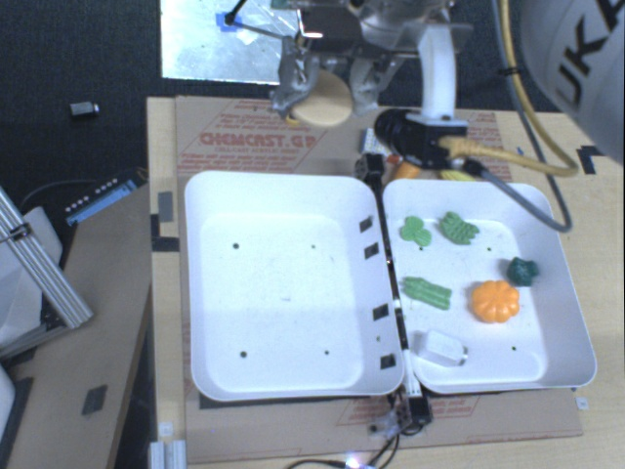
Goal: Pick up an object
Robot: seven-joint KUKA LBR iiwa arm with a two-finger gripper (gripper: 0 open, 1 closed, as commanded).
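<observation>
A: Where is the gripper (327, 91)?

B: High up, beyond the far rim of the left bin (283, 281). Its fingers close on a tan round object (320, 103), which sits between them, lifted clear.

A: So the pick looks done?

B: I would judge it nearly so. The worry is the hold. The piece is round and appears smooth, and much of it bulges past the fingers. A quick swing of the arm could roll it out.

A: And where would it fall?

B: Onto the brown cardboard (244, 137) behind the left bin, I expect, not into a bin.

A: What else lies about?

B: To the right of the left bin, in the right bin (557, 360): an orange pumpkin (495, 301), a dark green piece (521, 271), three lighter green pieces (427, 291) and a white block (440, 347) at the near side. A yellow cable (508, 154) runs over that bin's far rim, and it might snag if the arm swings wide.
</observation>
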